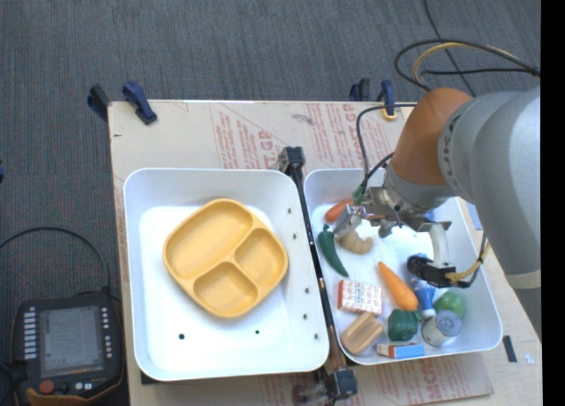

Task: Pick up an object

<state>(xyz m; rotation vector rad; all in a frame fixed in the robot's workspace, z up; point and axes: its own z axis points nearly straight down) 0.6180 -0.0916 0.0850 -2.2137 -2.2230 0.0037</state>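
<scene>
while my arm reaches in from the right, my hand (360, 223) hangs low over the upper left of the right bin (491, 335), just above a tan curved piece (356, 241) and beside a dark green pepper (331, 251). i cannot tell its state. an orange carrot (397, 285) lies near. the left bin (139, 303) holds a yellow divided plate (226, 257).

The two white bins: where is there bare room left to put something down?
The left bin has bare floor around the yellow divided plate, widest along its near edge and left side. The right bin is crowded: green pepper, carrot, small box and other toys, with the gripper over its far part.
</scene>
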